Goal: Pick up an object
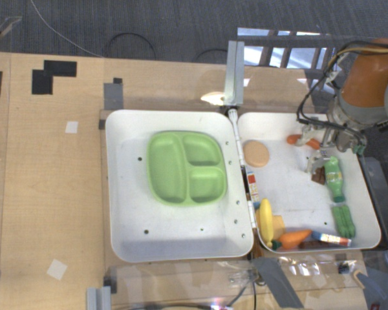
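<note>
Bench bins (126, 237); claw (318, 163) beside green bottle (334, 176).

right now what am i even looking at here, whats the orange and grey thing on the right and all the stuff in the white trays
This is one camera fixed above a bench, looking down at a slant. The grey and orange thing is a robot arm reaching in from the right; its grasping tool hangs over the right bin. I cannot tell whether it holds anything.

The left bin holds a green divided plate. The right bin holds toy food and small items: a round tan piece, a banana, a carrot, a green bottle, a green vegetable and a marker.
</note>
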`<state>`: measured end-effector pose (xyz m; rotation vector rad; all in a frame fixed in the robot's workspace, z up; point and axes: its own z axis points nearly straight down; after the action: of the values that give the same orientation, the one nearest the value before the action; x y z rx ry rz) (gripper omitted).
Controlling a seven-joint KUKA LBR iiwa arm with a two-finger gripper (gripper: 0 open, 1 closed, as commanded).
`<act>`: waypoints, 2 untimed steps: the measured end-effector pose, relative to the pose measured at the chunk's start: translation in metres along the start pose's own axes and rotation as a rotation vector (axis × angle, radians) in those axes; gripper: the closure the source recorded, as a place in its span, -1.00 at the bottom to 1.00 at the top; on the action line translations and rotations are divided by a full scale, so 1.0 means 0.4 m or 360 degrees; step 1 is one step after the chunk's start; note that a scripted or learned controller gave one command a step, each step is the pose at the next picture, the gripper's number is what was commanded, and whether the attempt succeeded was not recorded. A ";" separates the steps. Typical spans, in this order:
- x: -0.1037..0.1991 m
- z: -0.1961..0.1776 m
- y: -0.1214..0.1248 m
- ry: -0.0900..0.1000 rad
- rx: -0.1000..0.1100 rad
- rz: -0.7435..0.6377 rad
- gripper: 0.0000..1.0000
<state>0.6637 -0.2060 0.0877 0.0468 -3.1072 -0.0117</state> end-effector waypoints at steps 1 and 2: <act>0.097 0.002 0.003 -0.0072 0.0017 -0.0024 -1.00; 0.156 0.003 0.006 -0.0074 0.0023 -0.0254 -1.00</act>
<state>0.6013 -0.2053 0.0886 0.2987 -3.1405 0.0054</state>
